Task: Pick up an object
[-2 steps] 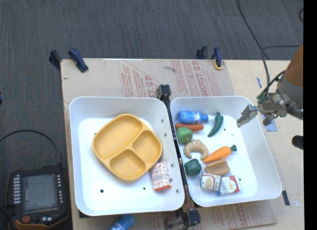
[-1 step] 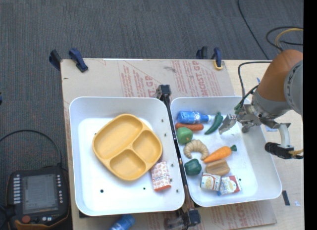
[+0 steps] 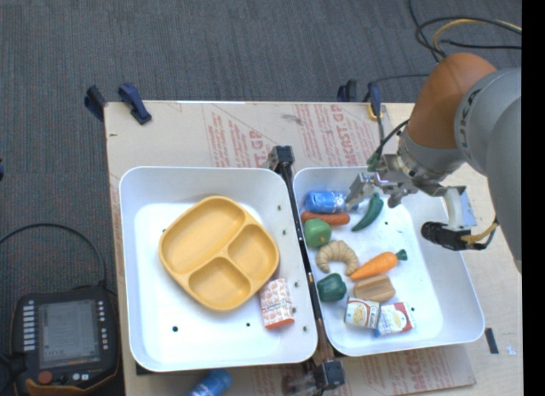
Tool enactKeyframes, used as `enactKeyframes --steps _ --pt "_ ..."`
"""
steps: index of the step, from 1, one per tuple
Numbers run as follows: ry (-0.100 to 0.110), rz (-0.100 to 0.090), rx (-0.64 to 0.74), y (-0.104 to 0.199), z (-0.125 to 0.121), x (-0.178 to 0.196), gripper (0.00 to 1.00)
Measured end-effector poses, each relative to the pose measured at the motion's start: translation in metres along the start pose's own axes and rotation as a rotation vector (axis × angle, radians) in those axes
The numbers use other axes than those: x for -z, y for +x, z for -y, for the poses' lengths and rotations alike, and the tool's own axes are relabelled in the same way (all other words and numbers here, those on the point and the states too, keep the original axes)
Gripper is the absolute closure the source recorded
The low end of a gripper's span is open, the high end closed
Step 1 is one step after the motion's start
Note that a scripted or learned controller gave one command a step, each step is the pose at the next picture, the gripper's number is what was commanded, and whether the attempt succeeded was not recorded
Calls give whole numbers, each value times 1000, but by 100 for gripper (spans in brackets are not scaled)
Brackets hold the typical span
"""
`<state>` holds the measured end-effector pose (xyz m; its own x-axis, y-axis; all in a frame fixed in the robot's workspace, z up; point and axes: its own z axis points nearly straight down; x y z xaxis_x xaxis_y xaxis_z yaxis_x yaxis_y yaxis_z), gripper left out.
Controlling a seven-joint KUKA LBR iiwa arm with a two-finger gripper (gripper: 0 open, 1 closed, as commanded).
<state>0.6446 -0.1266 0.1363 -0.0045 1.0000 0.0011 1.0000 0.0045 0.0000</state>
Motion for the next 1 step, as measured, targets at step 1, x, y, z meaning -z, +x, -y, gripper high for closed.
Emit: enactKeyframes --steps 1 --pt "-3 4 -1 34 -2 -43 0"
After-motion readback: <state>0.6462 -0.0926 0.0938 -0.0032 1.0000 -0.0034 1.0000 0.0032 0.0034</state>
